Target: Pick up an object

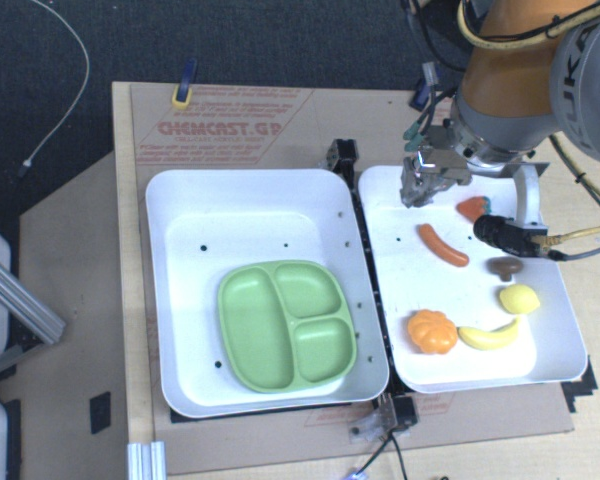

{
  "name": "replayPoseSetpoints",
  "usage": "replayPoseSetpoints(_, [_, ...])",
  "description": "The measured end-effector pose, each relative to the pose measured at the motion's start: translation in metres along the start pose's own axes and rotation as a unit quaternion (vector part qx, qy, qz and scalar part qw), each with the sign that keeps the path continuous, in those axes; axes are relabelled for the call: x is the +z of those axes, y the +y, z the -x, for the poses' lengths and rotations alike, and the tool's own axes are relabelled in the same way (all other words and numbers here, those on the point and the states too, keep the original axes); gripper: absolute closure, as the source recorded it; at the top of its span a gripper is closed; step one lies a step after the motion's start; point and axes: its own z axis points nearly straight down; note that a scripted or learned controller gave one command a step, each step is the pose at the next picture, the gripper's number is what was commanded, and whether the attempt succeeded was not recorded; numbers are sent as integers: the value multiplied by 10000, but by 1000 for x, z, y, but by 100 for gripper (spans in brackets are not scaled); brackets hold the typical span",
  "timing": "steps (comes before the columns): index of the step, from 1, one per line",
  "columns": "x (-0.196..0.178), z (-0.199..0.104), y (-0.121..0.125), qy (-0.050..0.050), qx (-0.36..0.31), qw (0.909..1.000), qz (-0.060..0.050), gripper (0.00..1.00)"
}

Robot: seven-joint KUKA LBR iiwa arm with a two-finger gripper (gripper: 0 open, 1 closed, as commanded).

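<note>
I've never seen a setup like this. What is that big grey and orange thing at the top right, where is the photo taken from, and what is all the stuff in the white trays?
The photo comes from one fixed camera above a bench, looking down at a slant. The grey and orange thing is a robot arm reaching in from the right. At its tip is a gripper, a two-finger claw, hanging over the far end of the right bin. Nothing shows between its fingers. In that bin lie toy foods: a sausage, a pumpkin, a banana, a lemon, a small red piece and a small brown piece. The left bin holds a green divided plate. The arm's job is to pick up one object.
</note>
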Motion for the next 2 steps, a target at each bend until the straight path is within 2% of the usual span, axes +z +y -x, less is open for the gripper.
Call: replayPoseSetpoints(2, [12, -98, -21, -2, 0, 10000, -4, 100])
